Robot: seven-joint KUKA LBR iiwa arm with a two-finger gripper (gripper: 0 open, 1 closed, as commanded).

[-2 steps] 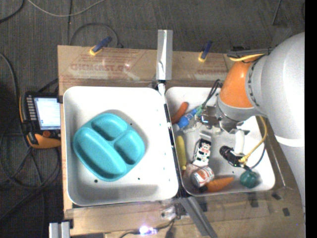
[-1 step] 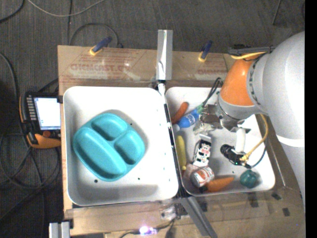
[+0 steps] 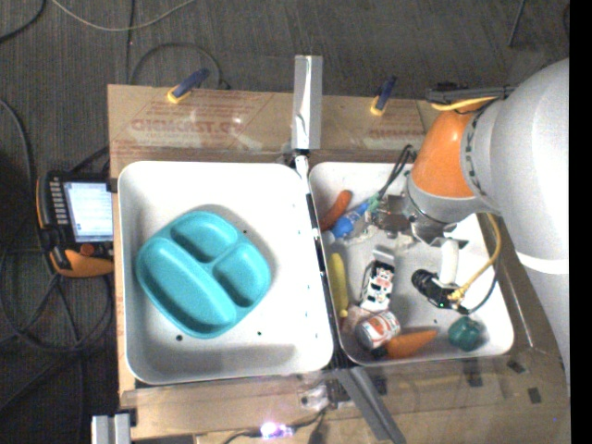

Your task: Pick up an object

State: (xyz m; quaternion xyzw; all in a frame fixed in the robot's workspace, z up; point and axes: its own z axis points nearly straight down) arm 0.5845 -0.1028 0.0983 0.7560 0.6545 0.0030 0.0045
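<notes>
A: Two white bins sit side by side on the desk (image 3: 185,118), and they are loaded very differently. The left bin (image 3: 139,350) carries one thing, a teal divided plate (image 3: 205,271), lying flat and turned at an angle near the middle.

B: So nothing small to grab there. What about the right bin (image 3: 499,326)?

A: That is where the candidates lie, crowded together. Along its left wall there is an orange carrot-shaped piece (image 3: 335,209) with a blue piece (image 3: 350,224) just beside it, then a yellow banana-like piece (image 3: 339,280) lower down. Near the middle is a white toy car (image 3: 377,285); below it a small can (image 3: 375,329) on its side, touching a second carrot (image 3: 413,342). A teal ball-like thing (image 3: 466,332) sits toward the right corner.

B: And the arm?

A: It reaches in from the right, orange band (image 3: 444,160) over the bin's upper part, with the tool (image 3: 413,231) low above the clutter, near the car. I judge it is placed to go for something in that cluster.

B: Open or closed?

A: I cannot tell; the wrist hides that.
</notes>
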